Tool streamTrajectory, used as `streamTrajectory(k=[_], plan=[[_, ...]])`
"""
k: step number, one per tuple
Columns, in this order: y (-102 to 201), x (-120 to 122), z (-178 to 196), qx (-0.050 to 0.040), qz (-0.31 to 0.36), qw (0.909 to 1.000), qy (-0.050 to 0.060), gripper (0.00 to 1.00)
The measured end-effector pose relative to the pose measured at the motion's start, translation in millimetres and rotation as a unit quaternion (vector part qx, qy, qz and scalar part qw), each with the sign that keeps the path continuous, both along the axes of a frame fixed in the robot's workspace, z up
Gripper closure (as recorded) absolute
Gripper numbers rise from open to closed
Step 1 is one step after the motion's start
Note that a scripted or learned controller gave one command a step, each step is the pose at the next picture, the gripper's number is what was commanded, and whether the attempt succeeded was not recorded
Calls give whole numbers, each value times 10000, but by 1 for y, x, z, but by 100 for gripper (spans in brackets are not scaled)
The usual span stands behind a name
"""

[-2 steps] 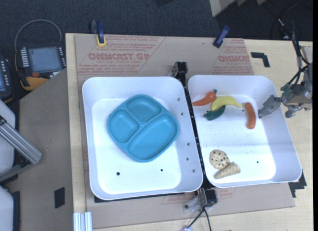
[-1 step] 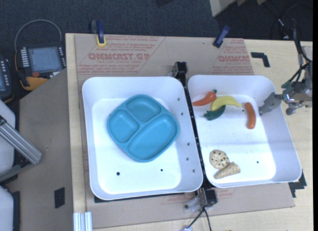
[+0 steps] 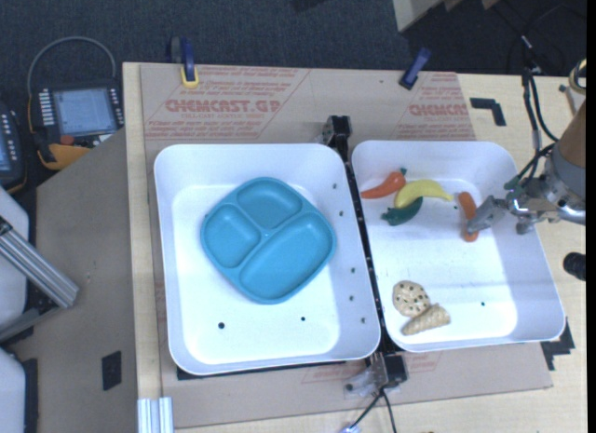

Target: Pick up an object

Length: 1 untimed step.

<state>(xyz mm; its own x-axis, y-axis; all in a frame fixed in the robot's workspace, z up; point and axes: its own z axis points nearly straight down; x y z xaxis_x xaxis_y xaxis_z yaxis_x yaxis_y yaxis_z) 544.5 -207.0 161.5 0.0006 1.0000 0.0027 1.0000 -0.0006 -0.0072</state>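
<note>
Cardboard covers the bench [image 3: 279,96] beneath two white bins; nearest, in the right bin [image 3: 521,324], lie a cookie [image 3: 408,297] and a cone-shaped wafer [image 3: 426,319]; the left bin [image 3: 186,319] holds a blue divided plate [image 3: 268,238]; farther back sit a small red sausage-like piece [image 3: 467,209], a banana [image 3: 421,193], a dark green piece [image 3: 402,214] and an orange carrot [image 3: 385,185]. The end effector [image 3: 480,218] hangs at the red piece, apparently the approach step; whether it grips anything cannot be told; next, likely a firm closure, then lifting.
</note>
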Motion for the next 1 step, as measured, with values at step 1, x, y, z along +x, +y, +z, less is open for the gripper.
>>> streamTrajectory(k=[1], plan=[[1, -10, -47, 1, 0, 10000, -3, 0]])
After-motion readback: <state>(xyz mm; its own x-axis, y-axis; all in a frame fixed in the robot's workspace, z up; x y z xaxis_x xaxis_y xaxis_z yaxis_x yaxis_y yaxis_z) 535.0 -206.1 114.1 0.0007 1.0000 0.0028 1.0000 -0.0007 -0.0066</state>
